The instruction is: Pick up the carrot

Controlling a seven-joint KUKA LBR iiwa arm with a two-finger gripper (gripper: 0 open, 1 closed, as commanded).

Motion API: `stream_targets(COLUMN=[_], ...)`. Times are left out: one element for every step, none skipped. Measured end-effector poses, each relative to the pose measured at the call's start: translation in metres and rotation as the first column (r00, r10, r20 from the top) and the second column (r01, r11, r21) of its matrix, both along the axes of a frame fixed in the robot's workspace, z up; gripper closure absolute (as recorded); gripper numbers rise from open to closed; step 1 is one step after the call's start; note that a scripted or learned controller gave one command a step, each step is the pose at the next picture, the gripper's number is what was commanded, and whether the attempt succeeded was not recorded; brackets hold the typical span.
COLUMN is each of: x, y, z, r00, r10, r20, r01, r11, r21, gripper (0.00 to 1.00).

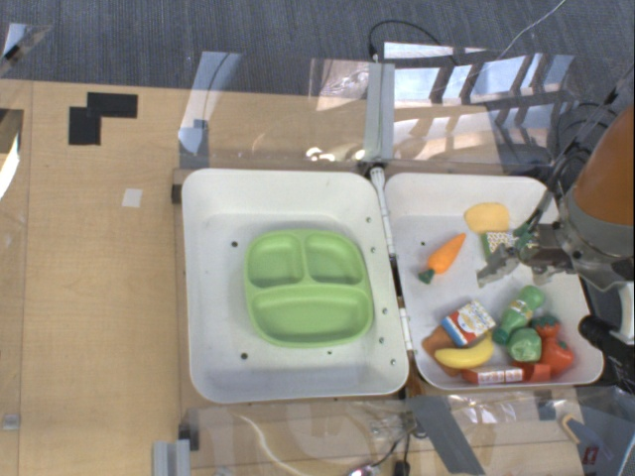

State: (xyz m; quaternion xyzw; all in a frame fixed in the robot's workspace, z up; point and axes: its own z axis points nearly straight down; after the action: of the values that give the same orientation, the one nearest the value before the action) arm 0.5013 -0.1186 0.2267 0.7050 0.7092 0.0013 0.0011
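In the right bin, the gripper hung low over the white floor, and its two grey metal fingers were spread apart with nothing between them. The carrot lay just to the left of the gripper, on the bare floor of the same bin, not touching it. It was a small orange toy, smooth and cone-shaped, with a green stub at one end. It lay at a slant: its fat orange end pointed up and toward the gripper, and its green end pointed down and away, toward the wall between the bins. Nothing lay between the carrot and the gripper. Just above the gripper sat a round yellow lump that looked like a lemon. Below the gripper was a heap of toy food: a green bottle, a green pepper, a little white carton, a curved yellow banana and some red pieces, all shiny like plastic. Far to the left, in the left bin, lay a green plate with three parts. The arm with its orange band stood to the right of the gripper.
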Motion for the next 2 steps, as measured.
stream_targets(x=[0.112, 0.108], y=[0.009, 0.012], z=[-0.097, -0.137], r00=[0.978, 0.945], r10=[0.207, 0.327], r20=[0.001, 0.008], r01=[-0.207, -0.327], r11=[0.978, 0.945], r21=[-0.001, -0.004], gripper=[0.00, 0.00])
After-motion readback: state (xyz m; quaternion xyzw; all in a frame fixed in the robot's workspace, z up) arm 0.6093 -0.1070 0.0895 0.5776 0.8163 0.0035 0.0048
